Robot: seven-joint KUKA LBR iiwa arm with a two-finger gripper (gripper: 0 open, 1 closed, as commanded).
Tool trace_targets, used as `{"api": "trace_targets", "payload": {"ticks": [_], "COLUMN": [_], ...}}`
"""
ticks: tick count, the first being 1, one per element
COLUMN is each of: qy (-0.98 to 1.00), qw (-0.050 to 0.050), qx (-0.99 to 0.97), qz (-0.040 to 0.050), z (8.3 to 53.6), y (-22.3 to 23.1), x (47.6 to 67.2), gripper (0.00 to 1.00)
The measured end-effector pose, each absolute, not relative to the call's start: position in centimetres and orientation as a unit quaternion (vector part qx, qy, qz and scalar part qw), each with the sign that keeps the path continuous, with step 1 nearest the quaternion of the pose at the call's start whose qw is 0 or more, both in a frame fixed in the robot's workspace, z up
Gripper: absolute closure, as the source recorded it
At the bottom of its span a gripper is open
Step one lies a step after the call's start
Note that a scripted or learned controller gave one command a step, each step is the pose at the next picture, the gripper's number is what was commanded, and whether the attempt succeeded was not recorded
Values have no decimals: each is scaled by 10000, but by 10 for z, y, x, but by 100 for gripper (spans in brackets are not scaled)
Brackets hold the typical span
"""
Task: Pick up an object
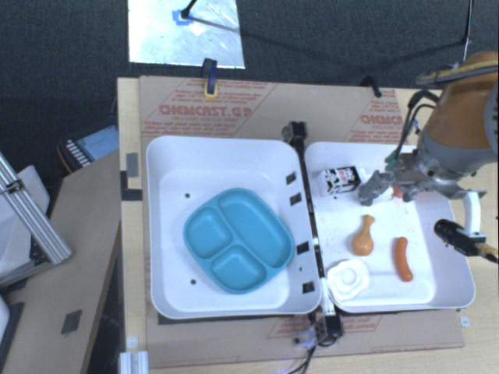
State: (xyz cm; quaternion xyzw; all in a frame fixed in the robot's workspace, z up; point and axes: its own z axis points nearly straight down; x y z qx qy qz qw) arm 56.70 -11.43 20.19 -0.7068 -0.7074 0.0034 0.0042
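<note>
A: Nearest the camera, at the lower rim of the right bin (460, 294), sits a white fried-egg toy (348, 279).

B: And the hand (376, 188)?

A: It hovers low in the right bin's upper part, coming in from three o'clock. Whether it is open or closed I cannot tell; nothing is visibly gripped.

B: What's closest to it?

A: At nine o'clock from it, just beside, a small black-and-white carton (341, 179), lying flat. That looks the likeliest target, judging by how the hand points that way.

B: Further out?

A: At six o'clock, a tan chicken drumstick (362, 236); at five o'clock, an orange sausage (402, 259), both lying loose and well apart, probably scattered so each can be gripped alone.

B: The other bin?

A: The left bin (168, 209), at nine o'clock, holds a blue divided plate (238, 240).
</note>
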Motion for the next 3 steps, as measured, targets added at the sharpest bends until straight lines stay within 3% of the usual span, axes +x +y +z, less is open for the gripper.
{"api": "trace_targets", "payload": {"ticks": [1, 3], "qy": [-7082, -7074], "qw": [-5, 11], "qx": [-7061, -7068], "qz": [-3, 7], "z": [208, 117], "y": [-114, -124], "x": [570, 573], "gripper": [0, 0]}}
